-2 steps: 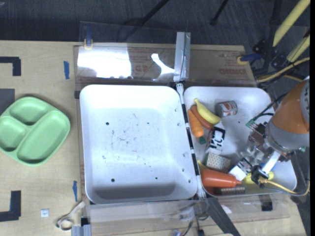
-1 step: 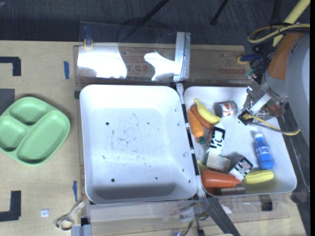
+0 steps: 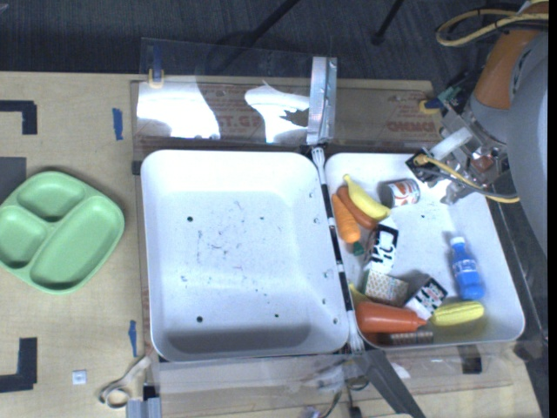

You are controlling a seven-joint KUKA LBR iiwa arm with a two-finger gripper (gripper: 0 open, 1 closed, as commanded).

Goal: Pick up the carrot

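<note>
Spotted the carrot (image 3: 345, 219) in the right-hand white bin (image 3: 500, 259), lying right up against that bin's left wall, near the far end. Orange, stubby, pointing roughly front to back. Touching a banana (image 3: 365, 200) on its right side, which lies slantwise over the upper end. Just below the carrot: a black-and-white printed packet (image 3: 384, 245), then a pale speckled block (image 3: 384, 284) and another black-and-white packet (image 3: 427, 295).

Further down at the front edge, got a redder, longer veggie-looking thing (image 3: 386, 318), hard to name for sure, with a yellow oblong piece (image 3: 459, 313) beside it. Over by the right wall, a small blue bottle (image 3: 467, 270) lying down. Near the far end, a little can (image 3: 402, 192) tipped on its side, just right of the banana.

Gripper (image 3: 454, 165) hanging over the far right corner of that bin, well apart from the carrot, cables all round it. No telling from this angle whether it's spread or clenched. Nothing visibly in it.

Left white bin (image 3: 235, 251) sitting right alongside. Way off to the left on the table (image 3: 70, 120), a green divided plate (image 3: 57, 230).
</note>
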